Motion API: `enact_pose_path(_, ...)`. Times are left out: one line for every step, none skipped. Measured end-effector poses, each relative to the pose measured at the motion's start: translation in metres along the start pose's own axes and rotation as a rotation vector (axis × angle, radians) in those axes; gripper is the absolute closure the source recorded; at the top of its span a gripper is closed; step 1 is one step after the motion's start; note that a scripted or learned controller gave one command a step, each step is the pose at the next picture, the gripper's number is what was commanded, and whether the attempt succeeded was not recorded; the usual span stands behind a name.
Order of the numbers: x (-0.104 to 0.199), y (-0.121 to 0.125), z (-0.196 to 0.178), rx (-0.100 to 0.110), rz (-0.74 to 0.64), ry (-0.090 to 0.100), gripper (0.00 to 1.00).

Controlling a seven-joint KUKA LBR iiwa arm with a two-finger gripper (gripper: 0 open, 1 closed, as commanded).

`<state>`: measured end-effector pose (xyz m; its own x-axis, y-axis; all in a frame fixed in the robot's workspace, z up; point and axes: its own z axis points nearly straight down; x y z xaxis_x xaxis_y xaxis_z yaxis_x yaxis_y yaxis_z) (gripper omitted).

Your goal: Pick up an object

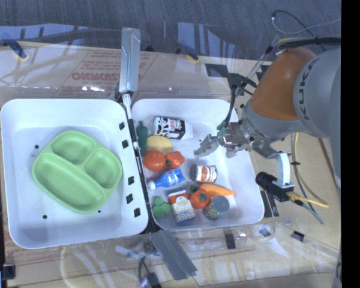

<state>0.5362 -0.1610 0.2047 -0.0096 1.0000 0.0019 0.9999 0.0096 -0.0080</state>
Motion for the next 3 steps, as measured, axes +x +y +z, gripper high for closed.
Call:
enact_pose_path(0.013,0.05,-0.102,-0.007,-0.12,-0.003,0.0)
enact_pose_path(0.064,0.067,0.063,0.003,-0.255,0.0,0.0)
enact_pose_path(0.063,0.068,0.061,0.0,-0.255,-0.002,0.0)
